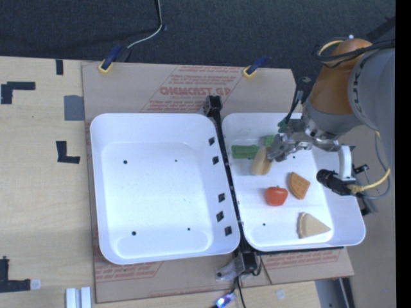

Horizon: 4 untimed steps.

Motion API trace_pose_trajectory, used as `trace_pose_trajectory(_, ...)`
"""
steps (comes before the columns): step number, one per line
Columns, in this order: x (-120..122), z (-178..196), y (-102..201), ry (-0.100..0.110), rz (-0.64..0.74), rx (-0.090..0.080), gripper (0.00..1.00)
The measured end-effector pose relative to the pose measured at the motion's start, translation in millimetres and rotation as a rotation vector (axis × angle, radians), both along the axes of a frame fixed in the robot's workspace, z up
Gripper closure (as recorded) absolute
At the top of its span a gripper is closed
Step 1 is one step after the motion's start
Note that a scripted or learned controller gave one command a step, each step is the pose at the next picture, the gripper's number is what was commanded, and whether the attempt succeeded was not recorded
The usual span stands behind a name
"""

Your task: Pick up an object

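A tan bread-like piece (261, 162) lies in the right bin (340, 236), touching a green object (244, 151). My gripper (280, 147) hangs just beside both; how wide it stands I cannot tell. Nearby lie a tomato (277, 196), an orange wedge (298, 185) and a tan slice (311, 225).

The grey arm (372, 88) comes in from the right, its bulky upper housing filling the top right corner. An orange band (334, 82) wraps it just above the wrist, with looped cables running over the top. From there the wrist angles down and to the left. The gripper (277, 149) hangs low at the end, dark and metallic, pointing down-left. A black fitting (334, 181) with a yellowish cable juts out beneath the wrist.
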State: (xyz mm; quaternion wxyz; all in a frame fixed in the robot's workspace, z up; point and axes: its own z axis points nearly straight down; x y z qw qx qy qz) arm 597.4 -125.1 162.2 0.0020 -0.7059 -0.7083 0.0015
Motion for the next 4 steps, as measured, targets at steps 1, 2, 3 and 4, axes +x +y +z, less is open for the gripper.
trace_pose_trajectory(1, -0.2, 9.0, 0.6, 0.002, 0.001, 0.001, 1.0)
trace_pose_trajectory(2, -0.2, 18.0, 1.2, 0.003, 0.001, 0.001, 1.0)
trace_pose_trajectory(3, -0.4, 26.9, 1.7, 0.004, 0.002, 0.002, 1.0)
trace_pose_trajectory(4, -0.6, 35.9, 2.4, 0.006, 0.003, 0.003, 1.0)
